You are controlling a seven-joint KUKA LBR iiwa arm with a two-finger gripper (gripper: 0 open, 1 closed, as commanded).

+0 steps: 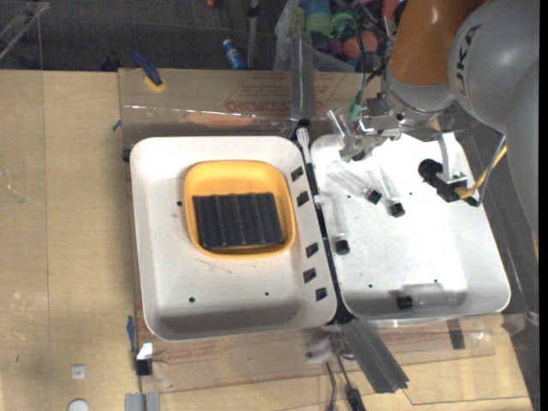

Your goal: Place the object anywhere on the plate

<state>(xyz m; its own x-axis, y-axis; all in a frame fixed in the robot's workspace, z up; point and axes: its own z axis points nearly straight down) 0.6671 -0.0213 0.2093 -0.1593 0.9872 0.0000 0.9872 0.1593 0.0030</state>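
camera view, black ridged object (pixel 238 221) flat on yellow plate (pixel 195 182), gripper (pixel 360 139) grip unclear

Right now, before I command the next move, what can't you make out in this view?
- Fingers of the gripper, camera view: too small and blurred against the white right bin to read their state.
- Clear objects in the right bin: transparent, so their outlines blur into the white floor.
- Arm: cut off by the top and right edges.
- The yellow plate has its centre hidden under a dark ribbed object.

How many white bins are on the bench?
2. The left bin holds the yellow plate; the right bin lies beside it, under the gripper.
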